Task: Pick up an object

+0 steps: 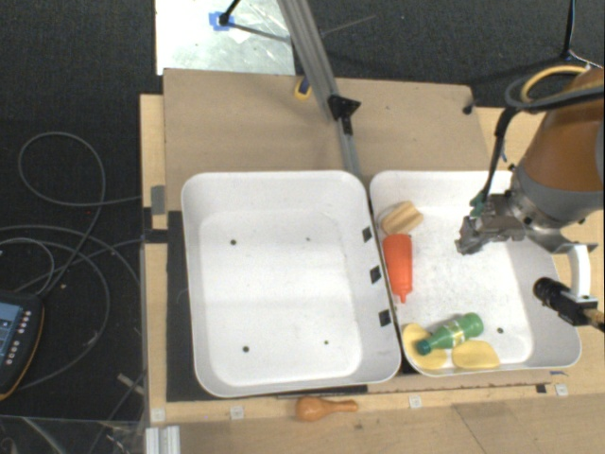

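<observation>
Camera view: fingers (pixel 470 241) (state unclear) above right bin (pixel 444 189).

Arm (pixel 567 149): running off the right frame edge, upper part cut away | gripper (pixel 470 241): too dark and small, finger state undeterminable | green bottle (pixel 451 332): overlapping yellow pieces (pixel 475 354) at lower right, hiding their joint outline | tablet (pixel 13 334): cropping at left edge

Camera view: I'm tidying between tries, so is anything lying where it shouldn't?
Yes. A small orange-brown pear-shaped object lies on the bench below the left bin, outside both bins. The other items lie inside the right bin.
</observation>
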